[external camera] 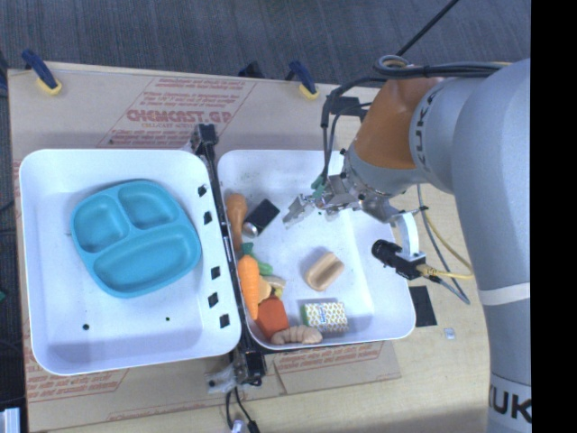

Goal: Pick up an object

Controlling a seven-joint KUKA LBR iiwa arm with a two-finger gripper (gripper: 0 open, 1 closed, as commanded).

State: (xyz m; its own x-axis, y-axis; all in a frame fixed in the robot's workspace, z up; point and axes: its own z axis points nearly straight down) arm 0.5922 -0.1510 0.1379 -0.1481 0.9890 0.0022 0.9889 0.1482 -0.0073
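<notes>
A: What's in the right bin (397, 318), starting at the near edge?

B: Along its 6 o'clock rim, a tan peanut-shaped piece (297, 336) and a small patterned block (325, 315) just beside it. At about 7 o'clock a red-orange chunk (271, 314) touches a carrot (249, 280) that runs up the left wall. Near the middle lies a bread roll (323, 270). Farther back, at 10 o'clock, an orange sausage-shaped toy (236, 211) sits beside a black block (261, 216).

A: And the left bin (36, 269)?

B: One blue divided plate (135, 236), at its centre, leaning toward 10 o'clock.

A: Where's the gripper (305, 207)?

B: Over the right bin's upper half, roughly 12 o'clock from the bread roll and well clear of it. Its fingers point toward 9 o'clock, slightly parted, with nothing between them.

A: Anything crowding it?

B: The black block is near the fingertips at 9 o'clock. The grey arm (469, 133) covers the bin's 2 o'clock corner, with cables (442, 251) trailing at 3 o'clock. Far behind, blue clamps (41, 70) hold the cardboard sheet (180, 106).
</notes>
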